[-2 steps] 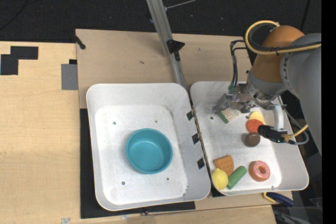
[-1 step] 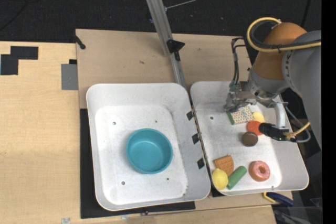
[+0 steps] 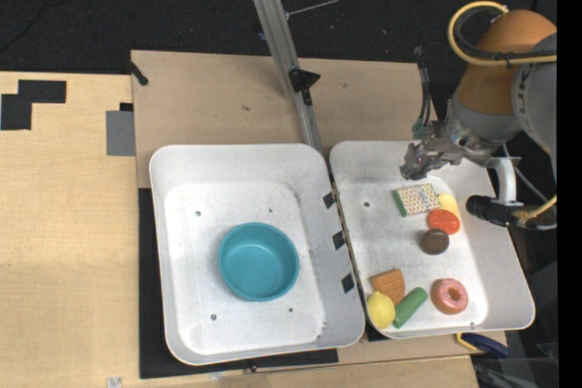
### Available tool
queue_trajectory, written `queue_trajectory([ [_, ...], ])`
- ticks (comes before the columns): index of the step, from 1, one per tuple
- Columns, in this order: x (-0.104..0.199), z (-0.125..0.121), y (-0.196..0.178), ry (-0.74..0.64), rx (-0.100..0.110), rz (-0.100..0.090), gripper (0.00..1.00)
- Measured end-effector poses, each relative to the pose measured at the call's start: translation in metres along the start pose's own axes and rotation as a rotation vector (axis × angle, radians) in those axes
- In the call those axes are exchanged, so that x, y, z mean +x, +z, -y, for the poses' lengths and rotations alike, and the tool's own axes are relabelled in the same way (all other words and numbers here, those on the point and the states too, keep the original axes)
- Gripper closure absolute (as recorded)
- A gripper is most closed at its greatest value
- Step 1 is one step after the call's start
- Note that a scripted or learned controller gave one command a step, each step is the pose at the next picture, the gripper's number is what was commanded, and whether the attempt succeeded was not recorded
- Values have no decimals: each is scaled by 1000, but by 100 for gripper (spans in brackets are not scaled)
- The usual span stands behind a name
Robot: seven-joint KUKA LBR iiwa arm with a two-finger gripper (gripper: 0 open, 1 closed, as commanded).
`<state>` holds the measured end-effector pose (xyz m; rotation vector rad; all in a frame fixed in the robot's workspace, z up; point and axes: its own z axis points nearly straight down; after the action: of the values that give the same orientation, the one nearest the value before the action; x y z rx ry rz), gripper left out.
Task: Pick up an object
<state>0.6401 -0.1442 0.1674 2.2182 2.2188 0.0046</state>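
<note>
The right bin (image 3: 364, 232) holds several small toys: a speckled green-edged card (image 3: 416, 199), a yellow piece (image 3: 447, 201), a red-orange ball (image 3: 444, 221), a brown ball (image 3: 435, 242), a pink donut (image 3: 449, 295), a tan cracker (image 3: 389, 283), a yellow lemon (image 3: 381, 311) and a green pickle (image 3: 409, 306). My gripper (image 3: 418, 162) hangs over the bin's far end, just above the speckled card, with nothing seen between its fingers. Its fingers are too small and dark to judge.
The left bin (image 3: 182, 195) holds a teal bowl (image 3: 259, 262). A slanted metal rail (image 3: 277, 32) runs from the far side down to the gap between the bins. Black clips (image 3: 336, 236) sit on the shared edge.
</note>
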Motion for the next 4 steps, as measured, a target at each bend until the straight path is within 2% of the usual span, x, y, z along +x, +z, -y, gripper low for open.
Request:
queue_trajectory([
  [2,-1,1,-71,0,3,0,100],
  [4,91,19,-58,-2,6,-2,100],
])
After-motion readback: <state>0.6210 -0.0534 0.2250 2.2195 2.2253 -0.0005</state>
